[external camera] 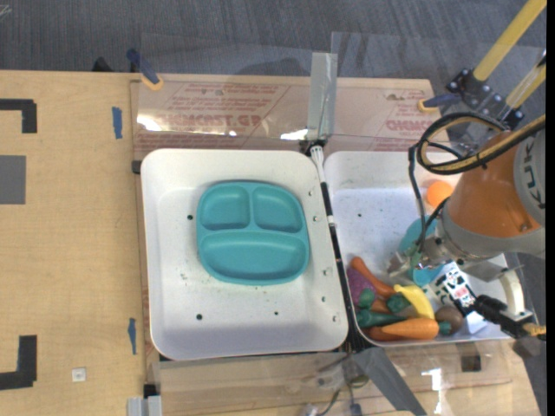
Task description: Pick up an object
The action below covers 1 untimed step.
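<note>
- Landmark: the right bin [373,202], a shallow white tray on the bench. All positions below are given relative to it.
- Left bin [165,232]: touching the right bin's left wall. It holds a teal divided plate [253,232] with three compartments, lying flat near the bin's centre.
- Arm [490,202]: grey with an orange band, entering over the right bin's right wall and reaching down toward its near right area.
- Gripper [422,254]: low over the right bin's near right part, just above the toy pile. The view does not resolve its jaw state; cannot tell.
- Task objects: a pile of toy food [399,306] lies in the right bin's near corner area, including an orange carrot [408,328], a yellow banana-like piece [414,300] and a purple-red piece [368,277].
- An orange ball [439,191] lies near the right bin's right wall, beside the arm.
</note>
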Available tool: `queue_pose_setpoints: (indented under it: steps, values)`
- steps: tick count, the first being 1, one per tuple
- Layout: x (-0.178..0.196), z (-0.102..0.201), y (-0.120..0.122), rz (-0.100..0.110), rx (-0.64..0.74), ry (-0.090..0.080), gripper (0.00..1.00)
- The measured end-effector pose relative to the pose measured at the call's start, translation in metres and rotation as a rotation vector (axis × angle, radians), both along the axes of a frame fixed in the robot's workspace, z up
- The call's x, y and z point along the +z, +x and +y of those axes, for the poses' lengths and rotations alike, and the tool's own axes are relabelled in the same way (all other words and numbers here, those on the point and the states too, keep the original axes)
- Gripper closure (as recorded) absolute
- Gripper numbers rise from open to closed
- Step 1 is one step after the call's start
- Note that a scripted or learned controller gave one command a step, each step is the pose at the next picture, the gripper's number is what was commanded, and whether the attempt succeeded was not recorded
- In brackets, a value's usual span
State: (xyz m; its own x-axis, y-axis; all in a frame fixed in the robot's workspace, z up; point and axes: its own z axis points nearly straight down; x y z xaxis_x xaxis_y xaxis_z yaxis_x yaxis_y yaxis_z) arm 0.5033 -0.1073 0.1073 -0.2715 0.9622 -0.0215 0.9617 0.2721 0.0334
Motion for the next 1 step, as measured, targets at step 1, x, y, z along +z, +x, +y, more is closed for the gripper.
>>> queue_pose_setpoints:
  steps: [1]
  values:
    - [-0.0061,-0.0350,-0.0083,-0.014,-0.438,0.022,1.00]
